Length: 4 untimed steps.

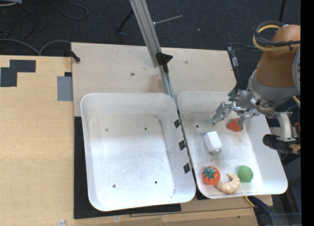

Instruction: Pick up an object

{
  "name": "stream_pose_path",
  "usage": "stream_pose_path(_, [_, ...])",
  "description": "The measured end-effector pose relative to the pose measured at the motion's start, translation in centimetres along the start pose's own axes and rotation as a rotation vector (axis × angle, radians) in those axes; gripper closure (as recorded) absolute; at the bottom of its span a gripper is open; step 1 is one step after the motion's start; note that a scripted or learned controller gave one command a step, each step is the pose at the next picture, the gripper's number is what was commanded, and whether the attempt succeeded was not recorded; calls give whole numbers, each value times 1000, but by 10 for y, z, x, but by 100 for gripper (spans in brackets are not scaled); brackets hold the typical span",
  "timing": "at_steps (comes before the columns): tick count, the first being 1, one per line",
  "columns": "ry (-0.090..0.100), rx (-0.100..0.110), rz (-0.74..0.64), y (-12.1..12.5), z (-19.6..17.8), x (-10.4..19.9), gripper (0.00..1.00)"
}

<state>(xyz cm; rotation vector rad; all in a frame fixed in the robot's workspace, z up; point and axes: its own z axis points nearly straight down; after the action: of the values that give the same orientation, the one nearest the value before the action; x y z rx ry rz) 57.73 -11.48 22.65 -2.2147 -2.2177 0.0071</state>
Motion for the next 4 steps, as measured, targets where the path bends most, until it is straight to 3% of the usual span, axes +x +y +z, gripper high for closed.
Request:
stream_pose_path(1, [-1,-5,3,1,-3,-1,0])
stream_pose_path(2, [0,0,2,-8,45,1,0])
stream_pose_path(4, [-2,-8,4,-5,135,3,0])
